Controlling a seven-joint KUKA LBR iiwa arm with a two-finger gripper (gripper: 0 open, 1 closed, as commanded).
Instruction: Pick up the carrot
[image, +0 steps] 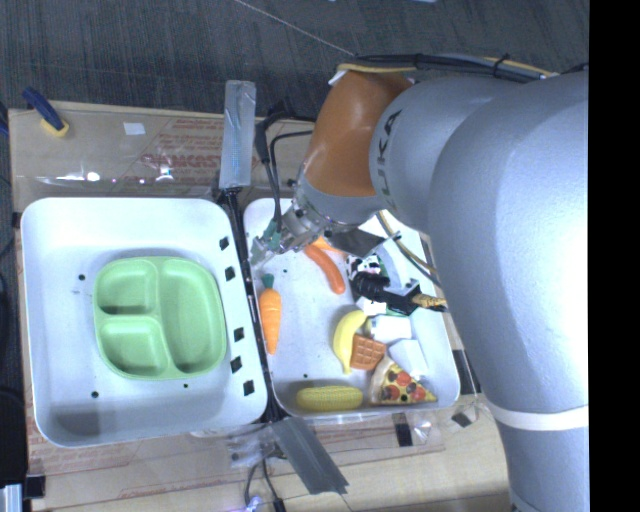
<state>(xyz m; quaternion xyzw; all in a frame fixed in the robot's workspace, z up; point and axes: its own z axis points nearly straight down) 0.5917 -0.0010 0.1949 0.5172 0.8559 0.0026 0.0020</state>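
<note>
The carrot (270, 312) is orange with a small green top. It lies lengthwise against the left wall of the right bin (291, 400). My gripper (272, 243) hangs at the bin's upper left, just above the carrot's green end. The arm's orange band and grey body hide much of the bin's right side.
The right bin also holds an orange sausage (325, 266), a banana (347, 338), a waffle (367, 352), a pizza slice (400, 384), a corn cob (328, 398) and white pieces (405, 352). A green divided plate (158, 316) sits in the left bin (50, 300).
</note>
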